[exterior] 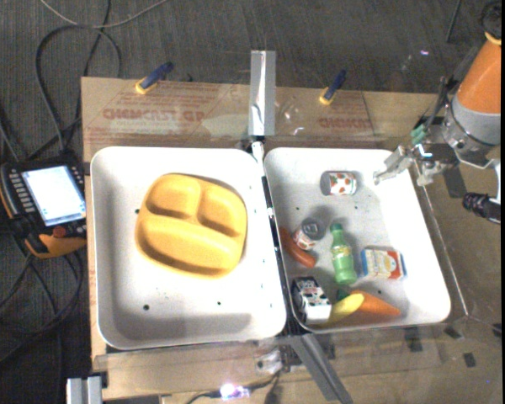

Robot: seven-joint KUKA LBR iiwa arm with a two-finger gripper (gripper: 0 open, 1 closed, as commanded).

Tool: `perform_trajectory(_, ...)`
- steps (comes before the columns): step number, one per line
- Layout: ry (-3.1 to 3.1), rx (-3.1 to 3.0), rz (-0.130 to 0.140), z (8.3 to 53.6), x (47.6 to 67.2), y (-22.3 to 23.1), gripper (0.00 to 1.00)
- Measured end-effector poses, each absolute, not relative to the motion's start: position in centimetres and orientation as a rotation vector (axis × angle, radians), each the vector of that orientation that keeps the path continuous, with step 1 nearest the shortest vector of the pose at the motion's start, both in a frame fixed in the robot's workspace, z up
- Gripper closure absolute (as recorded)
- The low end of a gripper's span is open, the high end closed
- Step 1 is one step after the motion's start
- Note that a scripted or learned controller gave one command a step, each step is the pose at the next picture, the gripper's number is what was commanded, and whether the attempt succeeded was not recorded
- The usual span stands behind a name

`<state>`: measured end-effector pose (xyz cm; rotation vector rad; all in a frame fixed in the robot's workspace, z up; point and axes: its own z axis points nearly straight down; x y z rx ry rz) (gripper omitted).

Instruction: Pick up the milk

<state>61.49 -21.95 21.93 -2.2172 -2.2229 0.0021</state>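
While the arm [481, 91] reaches in from the right, its gripper [401, 162] hangs over the upper right corner of the right bin [438, 251], with a pale finger [387, 168] pointing left above the bin floor. Whether the gripper is released or clenched I cannot tell, and nothing shows between its fingers.

Well apart from the gripper, the milk [381, 263], a small carton with a blue and red face, lies on its side near the right edge of that bin, below the middle. Just to its left stands a green bottle [342, 253], lying roughly lengthwise toward the bin's lower edge. An orange carrot [377, 306] and a yellow banana [345, 307] lie together along the lower edge, beside a small black and white box [310, 297] in the lower left corner. A small can with a grey top [308, 231] lies near the left edge, close to a reddish-orange piece that runs down along that edge. A white cup with red marks [340, 183] rests on its side near the upper edge, left of the gripper.

Filling much of the middle of the left bin [109, 251] is a yellow divided tray [194, 223], turned upside down.
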Motion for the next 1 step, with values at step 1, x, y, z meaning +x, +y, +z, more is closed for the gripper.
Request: perform_trajectory(1,-2.289,-2.149,0.004,11.84,61.92,-16.16,0.0)
